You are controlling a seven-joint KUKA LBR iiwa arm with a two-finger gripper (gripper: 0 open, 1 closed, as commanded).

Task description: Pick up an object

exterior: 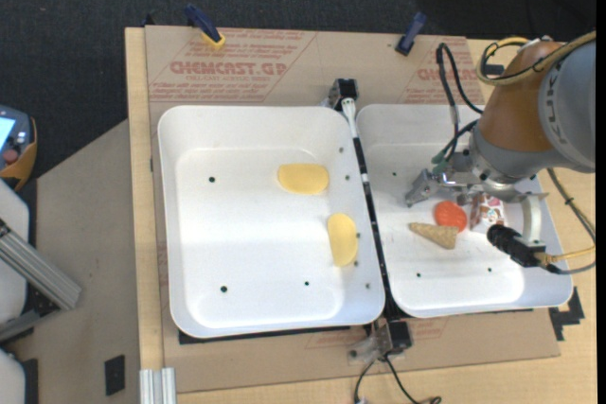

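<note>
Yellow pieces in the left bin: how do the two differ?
The upper yellow piece lies with its long side across the left bin; the lower yellow piece lies lengthwise, up-down in view. The upper one sits clear of the walls in open floor; the lower one lies near the bin's right wall. Shared: both are plain yellow, rounded, flat on the floor, similar in size.

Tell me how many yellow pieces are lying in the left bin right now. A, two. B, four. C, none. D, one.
A: the left bin holds two yellow pieces, one yellow piece near its middle and another yellow piece by its right wall; the orange and tan items lie in the right bin.
</note>
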